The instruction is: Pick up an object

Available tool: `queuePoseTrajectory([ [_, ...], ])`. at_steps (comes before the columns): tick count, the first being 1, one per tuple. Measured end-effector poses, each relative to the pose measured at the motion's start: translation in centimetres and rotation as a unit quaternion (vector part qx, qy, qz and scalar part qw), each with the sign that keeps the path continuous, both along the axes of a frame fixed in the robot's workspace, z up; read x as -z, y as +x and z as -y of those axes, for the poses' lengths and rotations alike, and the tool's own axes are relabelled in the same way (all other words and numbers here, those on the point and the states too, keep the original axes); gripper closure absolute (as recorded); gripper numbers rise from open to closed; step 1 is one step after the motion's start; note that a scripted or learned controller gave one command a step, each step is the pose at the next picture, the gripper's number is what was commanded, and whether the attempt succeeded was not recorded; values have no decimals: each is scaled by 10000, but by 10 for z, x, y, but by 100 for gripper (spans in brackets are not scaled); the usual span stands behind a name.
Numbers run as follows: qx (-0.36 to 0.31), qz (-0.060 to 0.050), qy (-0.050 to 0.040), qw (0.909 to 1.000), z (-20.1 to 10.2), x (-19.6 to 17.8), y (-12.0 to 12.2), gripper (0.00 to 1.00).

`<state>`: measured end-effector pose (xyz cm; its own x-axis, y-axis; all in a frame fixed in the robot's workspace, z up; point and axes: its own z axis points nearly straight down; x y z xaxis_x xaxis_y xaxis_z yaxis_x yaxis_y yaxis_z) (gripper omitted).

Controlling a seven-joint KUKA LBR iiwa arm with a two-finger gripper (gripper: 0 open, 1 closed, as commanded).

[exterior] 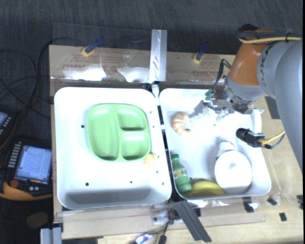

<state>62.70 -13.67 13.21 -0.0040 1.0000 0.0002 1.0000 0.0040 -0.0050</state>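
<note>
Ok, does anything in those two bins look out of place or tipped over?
Mostly tidy. The green bottle lies on its side in the right bin, wedged against the divider beside the banana. A small yellowish piece sits loose by the green divided plate in the left bin.

One fixed camera overhead (slightly slanted) looks down on both bins [61,136].

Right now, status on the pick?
Tool over right bin, holding nothing seen. Nearest item: tan pastry, beside the fingertips, untouched. White bottle, banana, green bottle lie nearer the front.
</note>
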Motion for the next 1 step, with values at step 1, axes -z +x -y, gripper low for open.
queuePoseTrajectory([
  [1, -981, 5, -9, 9952, -43, 9, 31, 0],
])
